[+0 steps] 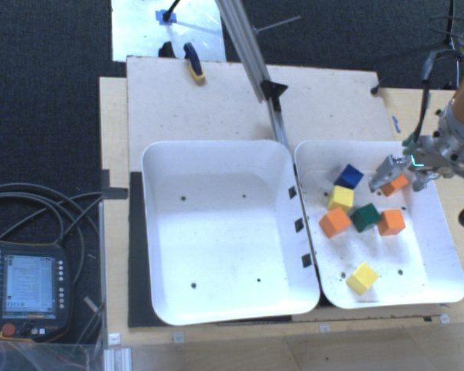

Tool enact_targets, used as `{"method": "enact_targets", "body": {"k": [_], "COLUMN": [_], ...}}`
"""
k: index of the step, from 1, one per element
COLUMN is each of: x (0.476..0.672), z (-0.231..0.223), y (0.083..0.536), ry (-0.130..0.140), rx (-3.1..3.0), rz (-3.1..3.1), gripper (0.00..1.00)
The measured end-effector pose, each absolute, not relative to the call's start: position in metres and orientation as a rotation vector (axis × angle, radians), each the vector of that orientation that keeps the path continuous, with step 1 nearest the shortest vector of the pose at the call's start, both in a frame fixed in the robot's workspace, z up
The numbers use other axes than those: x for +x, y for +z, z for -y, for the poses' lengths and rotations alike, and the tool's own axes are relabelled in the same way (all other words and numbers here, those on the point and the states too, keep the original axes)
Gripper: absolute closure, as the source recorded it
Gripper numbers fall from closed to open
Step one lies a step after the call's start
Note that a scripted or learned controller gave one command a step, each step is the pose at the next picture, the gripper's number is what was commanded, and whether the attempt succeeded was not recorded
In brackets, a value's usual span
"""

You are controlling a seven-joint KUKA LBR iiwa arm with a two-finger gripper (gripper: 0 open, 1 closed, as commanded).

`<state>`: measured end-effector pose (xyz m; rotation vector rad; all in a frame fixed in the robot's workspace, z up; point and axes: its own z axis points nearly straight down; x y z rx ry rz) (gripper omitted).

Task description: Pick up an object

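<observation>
**Camera view: gripper with orange block above right bin**

Camera view looks down at a slant on two shallow white bins, both smooth moulded plastic with rounded corners, set side by side on a pale board. The left bin (216, 230) has a glossy floor marked by a few small dark dots. The right bin (441, 273) holds a loose cluster of small matte cubes.

The gripper (394, 178) reaches in from the right over the right bin's upper area, its metal fingers pinching a small orange block (397, 182), which sits between them above the bin floor.

Cubes lying on the floor: a blue cube (349, 177) at the top, a yellow cube (341, 198) touching just below it, an orange cube (335, 222) lower left, a dark green cube (364, 217) beside it, and another orange cube (390, 222) just right of the green. A second yellow cube (362, 277) lies apart, near the front wall, tilted.

A ribbed grey metal rail (243, 37) slants down towards the gap between the bins. A teach pendant (27, 288) with cables lies at lower left.
</observation>
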<state>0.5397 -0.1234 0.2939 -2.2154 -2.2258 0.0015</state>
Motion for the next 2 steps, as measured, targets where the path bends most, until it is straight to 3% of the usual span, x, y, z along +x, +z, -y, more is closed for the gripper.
{"method": "enact_targets", "body": {"k": [1,2], "x": [0.540,0.539], "z": [0.123,0.124], "y": [0.296,0.254], "ry": [-0.002,0.001], "rx": [-2.219,-2.219], "rz": [2.226,2.223], "gripper": [0.00,0.00]}}
